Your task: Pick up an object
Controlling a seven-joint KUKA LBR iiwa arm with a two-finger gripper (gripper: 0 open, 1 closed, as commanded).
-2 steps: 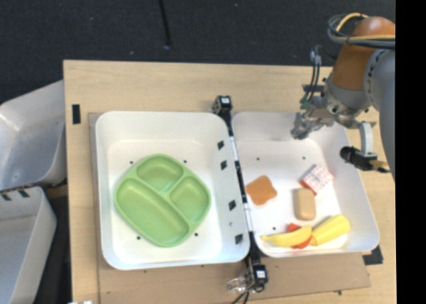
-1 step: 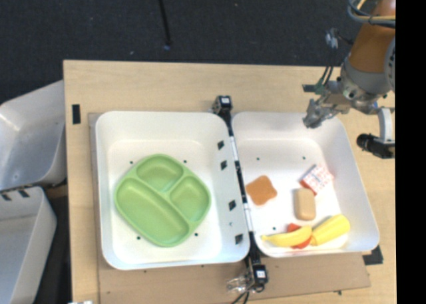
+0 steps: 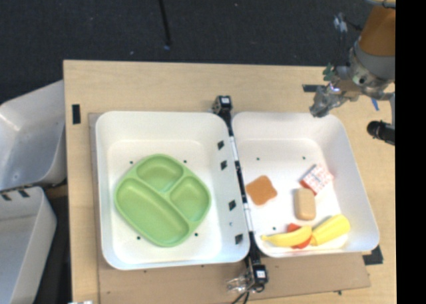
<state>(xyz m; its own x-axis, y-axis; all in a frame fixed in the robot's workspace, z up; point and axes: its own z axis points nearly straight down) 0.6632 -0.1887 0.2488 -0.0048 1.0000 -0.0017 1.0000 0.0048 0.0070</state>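
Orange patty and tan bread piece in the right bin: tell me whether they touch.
Apart. The camera view shows bare white bin floor between the orange patty and the tan bread piece, with the patty lying to the left of the bread.

A pale wooden bench (image 3: 166, 86) carries two shallow white bins lying side by side and touching along a black-clipped seam. The left bin (image 3: 106, 189) sits just beside the right bin (image 3: 346, 150), with bare wood showing behind and before both bins.
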